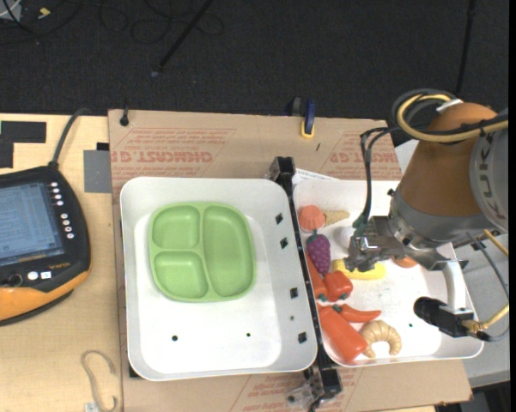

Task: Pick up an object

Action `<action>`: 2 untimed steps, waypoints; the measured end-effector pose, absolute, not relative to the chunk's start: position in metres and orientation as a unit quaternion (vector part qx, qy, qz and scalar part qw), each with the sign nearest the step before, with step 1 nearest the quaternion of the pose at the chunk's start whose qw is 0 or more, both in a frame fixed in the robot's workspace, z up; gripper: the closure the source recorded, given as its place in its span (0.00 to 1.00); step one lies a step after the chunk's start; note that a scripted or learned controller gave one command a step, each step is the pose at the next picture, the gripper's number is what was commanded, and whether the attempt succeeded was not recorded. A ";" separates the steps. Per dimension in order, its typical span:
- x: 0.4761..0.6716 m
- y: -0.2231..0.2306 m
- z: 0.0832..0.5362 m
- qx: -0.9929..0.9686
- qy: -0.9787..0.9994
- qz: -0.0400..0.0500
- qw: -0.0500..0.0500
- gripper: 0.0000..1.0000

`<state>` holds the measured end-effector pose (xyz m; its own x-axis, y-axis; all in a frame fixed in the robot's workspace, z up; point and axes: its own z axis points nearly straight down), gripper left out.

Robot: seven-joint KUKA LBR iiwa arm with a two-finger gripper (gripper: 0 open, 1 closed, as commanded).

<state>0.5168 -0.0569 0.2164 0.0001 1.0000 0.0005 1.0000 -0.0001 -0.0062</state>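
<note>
Over the right shallow white bin [464, 343], grey arm's metal hand [361, 251] low among plastic toy foods, its grip unclear, yellow piece [369, 273] half hidden beneath, one purple grape bunch [318, 251], one tan croissant [383, 337], left white bin [146, 333] with one green divided plate [202, 252].

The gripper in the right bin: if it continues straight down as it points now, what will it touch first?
Most likely the yellow toy, which lies directly under the gripper. The purple grapes lie just beside it to the view's left. Depth is hard to judge from this slanted view.
</note>
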 end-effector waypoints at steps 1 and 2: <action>0.516 -0.056 0.237 -0.707 -0.707 0.001 0.001 1.00; 0.520 -0.060 0.234 -0.707 -0.707 0.001 0.001 1.00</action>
